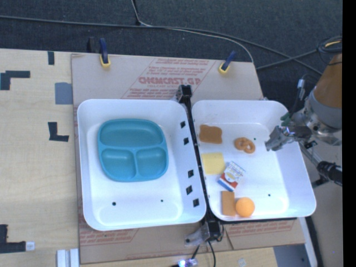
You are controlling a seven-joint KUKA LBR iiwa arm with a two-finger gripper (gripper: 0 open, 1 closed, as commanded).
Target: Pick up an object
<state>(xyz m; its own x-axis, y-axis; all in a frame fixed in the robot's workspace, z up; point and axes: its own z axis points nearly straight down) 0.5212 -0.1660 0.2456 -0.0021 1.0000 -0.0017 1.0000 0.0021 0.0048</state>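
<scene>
This looked like a robotics lab or test bench rather than a home or kitchen. Two shallow white bins (89,166) sat side by side on a printed cardboard sheet (167,79), which was fixed at the upper middle of the frame by blue-and-yellow clamps (103,53). The wooden bench (33,166) at the left carried dark tape marks, black cables (183,26) trailed across dark carpet at the top, and a grey and orange robot arm (328,93) stood at the right edge.
</scene>
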